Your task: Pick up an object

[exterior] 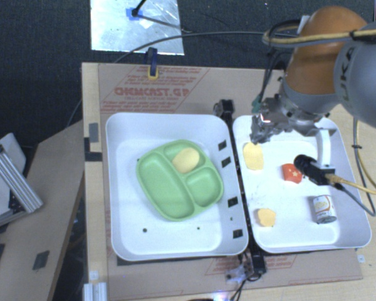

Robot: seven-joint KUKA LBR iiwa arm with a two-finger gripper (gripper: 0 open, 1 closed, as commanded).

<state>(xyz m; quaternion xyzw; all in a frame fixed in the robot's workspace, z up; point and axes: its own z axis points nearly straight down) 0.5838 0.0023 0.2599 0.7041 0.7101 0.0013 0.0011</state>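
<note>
In the right bin [348, 231] lie a pale yellow piece [254, 157] near the left wall, a red piece [291, 174] in the middle, a small yellow chunk [266, 217] toward the front, and a small can [324, 209] at the front right. My gripper [261, 130] hangs at the bin's back left corner, just behind and above the pale yellow piece. Nothing shows between its tips.
The left bin [131, 231] bears a green divided plate [169, 193] with a yellow rounded item [187, 160] in its back compartment. The grey and orange arm [326, 49] covers the right bin's back right part. Black clips [229, 162] line the walls between the bins.
</note>
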